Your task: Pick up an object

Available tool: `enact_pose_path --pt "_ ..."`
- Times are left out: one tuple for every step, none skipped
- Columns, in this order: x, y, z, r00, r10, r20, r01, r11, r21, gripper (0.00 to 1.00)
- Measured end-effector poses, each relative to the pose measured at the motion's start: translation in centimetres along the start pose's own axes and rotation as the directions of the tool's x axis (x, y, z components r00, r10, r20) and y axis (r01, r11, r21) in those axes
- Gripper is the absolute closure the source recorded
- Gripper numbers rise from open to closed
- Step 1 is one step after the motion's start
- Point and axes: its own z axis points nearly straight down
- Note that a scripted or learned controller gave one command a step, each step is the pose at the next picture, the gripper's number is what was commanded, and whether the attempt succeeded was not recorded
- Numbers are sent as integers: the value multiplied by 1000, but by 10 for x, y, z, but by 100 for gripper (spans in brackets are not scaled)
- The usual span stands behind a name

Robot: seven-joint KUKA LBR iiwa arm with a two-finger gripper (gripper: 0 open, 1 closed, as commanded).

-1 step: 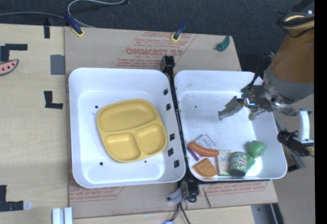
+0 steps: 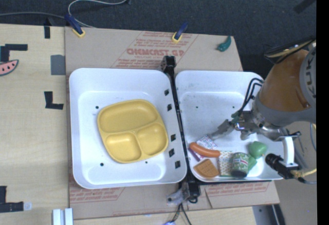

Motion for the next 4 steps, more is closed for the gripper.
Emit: enact_pose_path --pt "25 4 70 1000 0 0 0 1000 -7 0" --pt "21 8 57 1000 5 11 -4 1000 -22 100" --pt "58 -9 -94 1000 -1 2 1 1000 -4 100" --pt "58 -10 -94 1000 -1 2 1 1000 -3 0"
